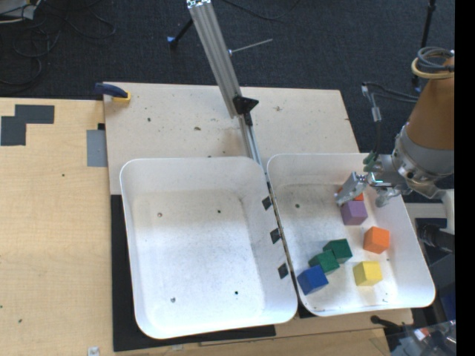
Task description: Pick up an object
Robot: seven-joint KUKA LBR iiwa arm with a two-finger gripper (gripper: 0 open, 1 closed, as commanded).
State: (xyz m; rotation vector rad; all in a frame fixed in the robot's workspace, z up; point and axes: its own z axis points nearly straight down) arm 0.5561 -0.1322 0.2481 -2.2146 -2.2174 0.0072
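1. While I am hanging over the right bin (415, 291), my fingers (365, 189) are sitting just above the purple cube (354, 211), with a sliver of something orange showing right beside them.
2. I am judging this as the approach step: I am lining up on a cube and nothing is lifted yet, since no object is showing between my fingers.
3. My fingers are looking spread apart, one metal tip slanting down-left and the other sitting to the right, released and gripping nothing.
4. The other candidates are lying in the same bin: an orange cube (376, 239) near the purple one, a yellow cube (367, 273) below that, two green cubes (332, 255) touching each other, and a blue cube (312, 279) by the inner wall.
5. The left bin (141, 176) is sitting alongside on the desk (178, 117).
6. For the next move I am thinking of descending straight so the purple cube sits between my tips, then clenching squarely on opposite faces; a skewed descent is risking a nudge rather than a grip.
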